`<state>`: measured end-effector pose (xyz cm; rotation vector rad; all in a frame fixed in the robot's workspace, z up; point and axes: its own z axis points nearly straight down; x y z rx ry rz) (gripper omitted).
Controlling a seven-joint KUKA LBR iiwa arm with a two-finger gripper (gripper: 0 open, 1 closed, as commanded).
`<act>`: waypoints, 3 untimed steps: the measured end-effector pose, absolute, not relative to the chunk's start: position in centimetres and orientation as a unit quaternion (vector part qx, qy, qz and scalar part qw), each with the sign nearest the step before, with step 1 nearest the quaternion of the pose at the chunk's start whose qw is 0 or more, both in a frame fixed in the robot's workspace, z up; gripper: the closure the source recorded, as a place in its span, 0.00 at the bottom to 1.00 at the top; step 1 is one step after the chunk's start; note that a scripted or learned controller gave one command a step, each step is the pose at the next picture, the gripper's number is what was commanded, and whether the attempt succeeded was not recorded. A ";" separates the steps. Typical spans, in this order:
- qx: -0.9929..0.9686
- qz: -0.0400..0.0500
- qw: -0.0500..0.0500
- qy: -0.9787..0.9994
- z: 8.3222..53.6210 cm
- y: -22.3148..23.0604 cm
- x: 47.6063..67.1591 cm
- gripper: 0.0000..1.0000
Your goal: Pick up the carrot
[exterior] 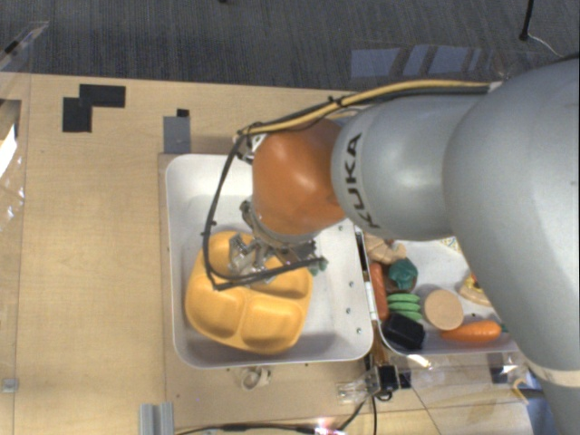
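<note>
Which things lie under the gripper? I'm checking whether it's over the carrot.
Under the gripper sits a yellow bread-shaped toy in the left white bin; the gripper covers its upper part. The orange carrot lies in the right bin.

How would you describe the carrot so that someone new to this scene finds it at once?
Look in the right-hand white bin, under the grey arm. Near its front edge, beside a round tan disc, lies the carrot: the long, tapered, bright orange piece, lying flat.

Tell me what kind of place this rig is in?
Likely a robotics lab: a wooden bench with two white bins of toy items, a carrot among them, grey carpet beyond, cables trailing to the gripper.
</note>
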<state>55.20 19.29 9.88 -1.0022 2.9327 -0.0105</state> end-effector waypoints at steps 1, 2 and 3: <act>-0.232 0.003 0.011 0.973 21.9 21.6 52.2 1.00; -0.280 0.002 0.011 0.960 30.7 23.7 52.2 1.00; -0.189 0.001 0.003 0.982 22.5 23.6 50.0 1.00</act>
